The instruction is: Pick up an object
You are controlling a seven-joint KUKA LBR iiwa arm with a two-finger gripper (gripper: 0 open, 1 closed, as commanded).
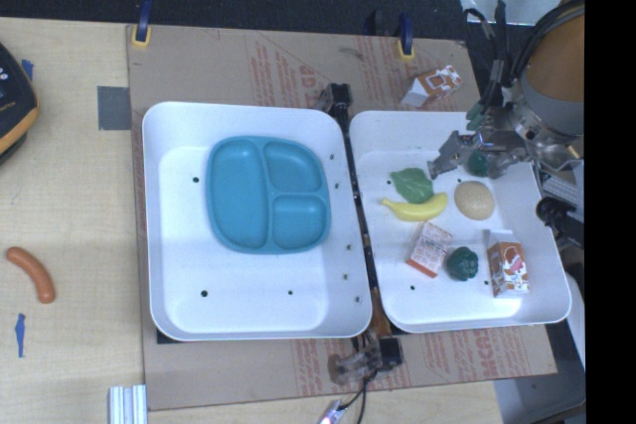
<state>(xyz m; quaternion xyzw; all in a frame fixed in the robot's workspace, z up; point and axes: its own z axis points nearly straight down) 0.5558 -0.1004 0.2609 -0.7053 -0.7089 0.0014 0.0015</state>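
Two white bins sit side by side on the table. The left bin (169,213) carries a blue divided plate (266,194). The right bin (537,308) holds the loose things: a green leaf-shaped piece (411,184), a yellow banana (417,208), a pale round potato-like item (475,200), a small red-and-white packet (429,248), a dark green lump (461,263) and a small carton (506,268).

The pincer (475,154) hangs low over the far right of that bin, with something dark green (480,162) right at its tips. Whether its fingers are apart, together or clamped on that thing I cannot tell, as the metal parts overlap there.

The risk, as I judge it, is crowding. The pale round item lies just beside the tips, and the bin's far wall is close, so a descent could nudge a neighbour or close on the rim, leaving the small green thing to slip out.
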